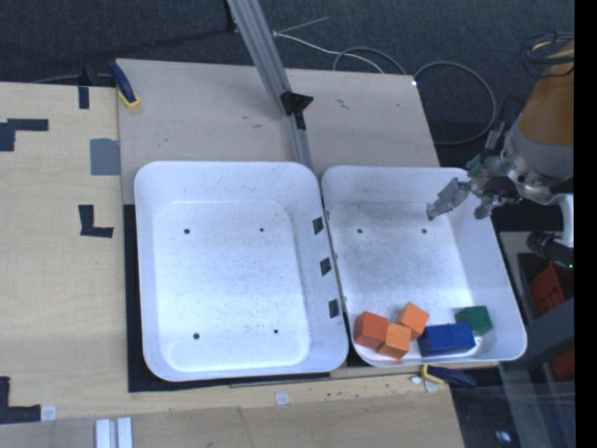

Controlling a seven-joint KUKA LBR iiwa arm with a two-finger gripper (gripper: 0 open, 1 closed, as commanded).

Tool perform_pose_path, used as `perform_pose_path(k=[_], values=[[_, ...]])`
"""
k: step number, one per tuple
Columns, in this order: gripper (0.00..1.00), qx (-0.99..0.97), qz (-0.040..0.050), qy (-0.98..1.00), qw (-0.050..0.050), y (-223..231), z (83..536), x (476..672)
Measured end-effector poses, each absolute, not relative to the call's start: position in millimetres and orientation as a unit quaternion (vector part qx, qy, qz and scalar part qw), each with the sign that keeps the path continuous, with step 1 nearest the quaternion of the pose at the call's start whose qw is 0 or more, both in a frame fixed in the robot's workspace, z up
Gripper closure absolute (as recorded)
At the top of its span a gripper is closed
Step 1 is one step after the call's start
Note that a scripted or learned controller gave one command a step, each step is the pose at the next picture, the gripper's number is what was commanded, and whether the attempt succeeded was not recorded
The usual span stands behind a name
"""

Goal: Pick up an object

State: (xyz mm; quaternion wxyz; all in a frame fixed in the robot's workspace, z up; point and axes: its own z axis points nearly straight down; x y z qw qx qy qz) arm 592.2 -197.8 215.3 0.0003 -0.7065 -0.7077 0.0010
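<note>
So, camera view from above: two shallow white bins sit side by side across the middle of the frame. The left bin (229, 269) shows just a few dark specks and small dots on its floor. The right bin (420, 250) has all the objects, bunched along its lower edge, toward the lower right of the frame.

Going left to right down there: an orange block (371, 329), then a lighter orange block (397, 340) touching it, with another orange block (414, 318) just above and right of that one, tilted on a corner. Right beside them is a blue block (446, 339), the longest of the lot, lying flat against the bin's lower rim. A green block (477, 319) sits just up and right of the blue one, near the bin's lower right corner.

The arm (550, 110) comes in at the right edge of the frame, with the orange band up top. The gripper (459, 197) hangs over the upper right part of the right bin, well apart from the blocks. One grey finger (446, 202) sticks out toward the left over the bin floor, and nothing is between the fingers as far as I can see. Whether they're spread or pressed together, honestly can't tell at this angle.

A slanted metal rail (266, 49) runs from the top of the frame down to the gap between the bins.
</note>
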Motion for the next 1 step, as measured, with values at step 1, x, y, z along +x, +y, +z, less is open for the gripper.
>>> perform_pose_path(k=[1], values=[[0.00,-0.704,-0.0029,-0.710,-0.002,-126.2,291.3,585.3]])
